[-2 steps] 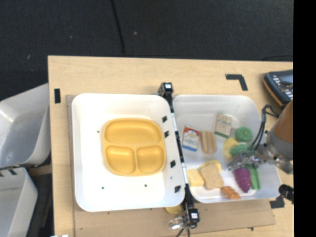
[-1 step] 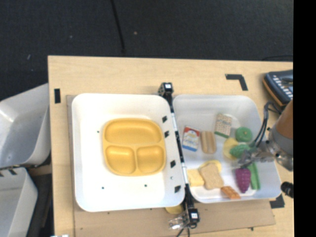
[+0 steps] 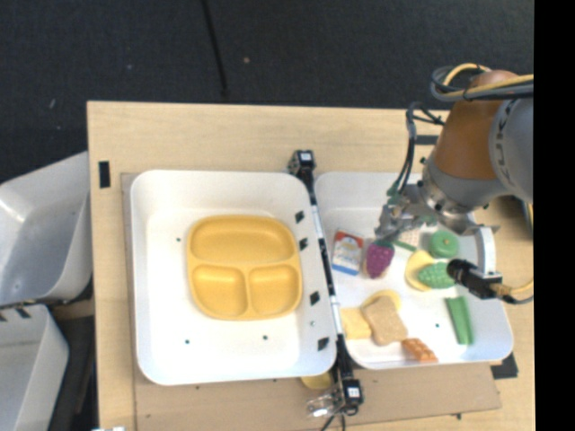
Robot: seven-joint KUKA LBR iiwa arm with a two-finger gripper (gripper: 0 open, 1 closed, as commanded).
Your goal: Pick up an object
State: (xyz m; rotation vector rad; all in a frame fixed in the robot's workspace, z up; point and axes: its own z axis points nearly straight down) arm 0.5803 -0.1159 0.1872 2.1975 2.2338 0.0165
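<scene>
Going left to right: the left bin [image 3: 162, 348] carries a yellow tray [image 3: 243, 267], sat about mid-bin, three compartments, nothing in them that can be seen. That one's not really in play.

The action is all in the right bin [image 3: 359, 196]. Near its left wall a small carton [image 3: 347, 251] is seen, then a purple fruit [image 3: 379, 259] just beside it. Toward the bin's near edge a bread slice [image 3: 386, 320] lies on a pale yellow piece [image 3: 356, 324], with an orange bit [image 3: 418, 350] at the near edge. Further right a green leafy thing [image 3: 437, 274] is stacked on a yellow one [image 3: 416, 268], a green round [image 3: 444, 243] sits behind them, and a green stick [image 3: 459, 320] is laid pointing toward the near edge.

The jaws [image 3: 396, 223] are hung over the bin's middle, far side, and whether they're spread or closed can't be made out at this angle. Nothing is seen held.

The relation that matters: the purple fruit is probably the pick, lying just below-left of the jaws in view, toward the near-left. Its long axis is run roughly far-to-near. A short shift that way plus a descent would likely be needed; the carton alongside could get nudged.
</scene>
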